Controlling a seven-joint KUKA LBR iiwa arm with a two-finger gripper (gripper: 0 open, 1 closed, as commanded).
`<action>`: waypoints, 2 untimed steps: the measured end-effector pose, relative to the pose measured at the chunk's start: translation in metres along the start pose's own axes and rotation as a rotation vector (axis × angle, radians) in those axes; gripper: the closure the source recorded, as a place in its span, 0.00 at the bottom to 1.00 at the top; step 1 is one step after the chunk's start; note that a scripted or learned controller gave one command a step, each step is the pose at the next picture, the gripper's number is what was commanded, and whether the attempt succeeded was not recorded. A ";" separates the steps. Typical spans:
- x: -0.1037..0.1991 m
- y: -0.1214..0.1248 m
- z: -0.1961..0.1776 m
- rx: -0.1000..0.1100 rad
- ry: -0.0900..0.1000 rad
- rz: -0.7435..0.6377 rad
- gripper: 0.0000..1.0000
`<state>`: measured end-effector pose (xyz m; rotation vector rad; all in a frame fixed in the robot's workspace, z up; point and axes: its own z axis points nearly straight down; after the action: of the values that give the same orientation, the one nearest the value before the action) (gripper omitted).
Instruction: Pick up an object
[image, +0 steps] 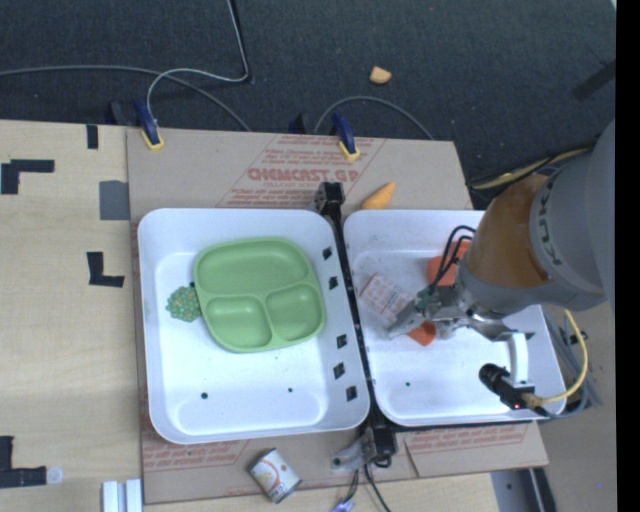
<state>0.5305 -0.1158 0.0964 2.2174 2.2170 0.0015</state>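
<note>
From my end the gripper (412, 320) is down in the right bin (440, 400), and I honestly can't tell what state it's in, too murky. Touching its tip there's a small orange-red object (425, 335), and just to its left a pinkish checkered packet (378, 293). Another orange bit (441, 270) pokes out right behind the wrist. Further left, over the divider, the green divided plate (260, 293) sits in the left bin (240, 415) with a little green speckled thing (183, 303) against its far edge

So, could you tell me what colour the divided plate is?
Light green, clearest in the camera view.
</note>
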 end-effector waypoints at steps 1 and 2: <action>-0.046 0.055 0.010 0.000 0.002 -0.002 0.00; 0.013 0.104 0.011 0.002 -0.002 -0.001 0.00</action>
<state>0.6351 -0.1026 0.0858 2.2171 2.2179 -0.0026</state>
